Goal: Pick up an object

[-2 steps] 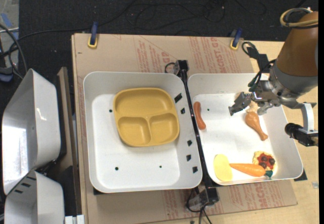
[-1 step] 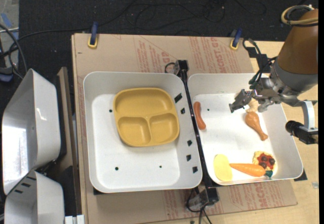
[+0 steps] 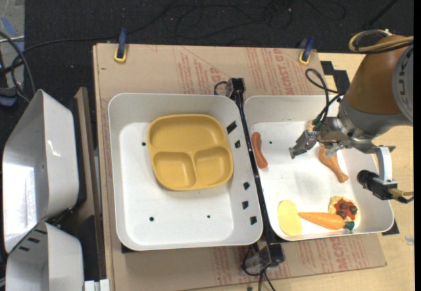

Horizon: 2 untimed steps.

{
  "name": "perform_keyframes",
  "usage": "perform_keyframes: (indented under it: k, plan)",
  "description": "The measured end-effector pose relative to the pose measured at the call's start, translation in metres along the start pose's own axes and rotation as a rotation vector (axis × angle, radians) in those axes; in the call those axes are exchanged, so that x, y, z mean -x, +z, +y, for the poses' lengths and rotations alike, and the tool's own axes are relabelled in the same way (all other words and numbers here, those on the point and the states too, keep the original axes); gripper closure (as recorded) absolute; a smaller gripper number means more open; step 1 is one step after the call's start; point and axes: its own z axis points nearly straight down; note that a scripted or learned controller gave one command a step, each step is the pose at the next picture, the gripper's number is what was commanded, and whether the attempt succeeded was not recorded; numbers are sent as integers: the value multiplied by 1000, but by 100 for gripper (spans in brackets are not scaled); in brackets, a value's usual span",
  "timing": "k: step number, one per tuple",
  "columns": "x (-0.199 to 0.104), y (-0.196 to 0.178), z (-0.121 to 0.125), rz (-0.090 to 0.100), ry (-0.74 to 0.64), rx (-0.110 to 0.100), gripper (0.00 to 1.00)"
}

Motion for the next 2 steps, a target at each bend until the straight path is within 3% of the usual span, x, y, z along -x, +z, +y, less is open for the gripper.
perform_keyframes:
  k: [1,2]
  plan:
    - [-1,59,9,0,-1,0,0]
    - [-1,69,9,0,-1,2,0]
